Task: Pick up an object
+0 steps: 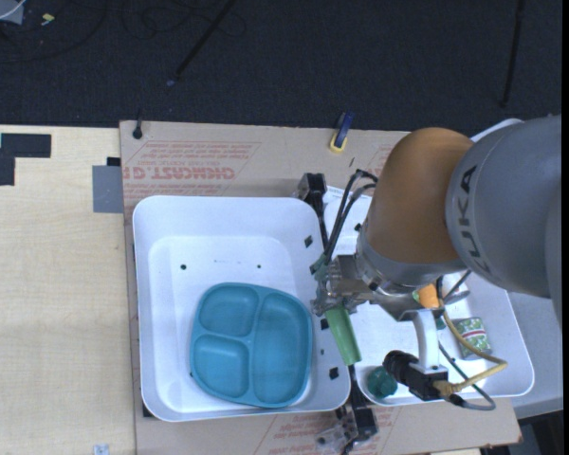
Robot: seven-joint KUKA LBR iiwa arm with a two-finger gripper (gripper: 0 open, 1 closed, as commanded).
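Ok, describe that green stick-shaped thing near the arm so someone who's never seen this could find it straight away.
Start at the left white bin, which holds a blue divided plate. Move to the strip where that bin meets the right white bin, just under the grey arm. The green cylinder lies there at a slant, the sole long, narrow, green thing beside the broad plate.

teal divided plate point(251, 344), white bins point(161, 254), green cylinder point(342, 336).
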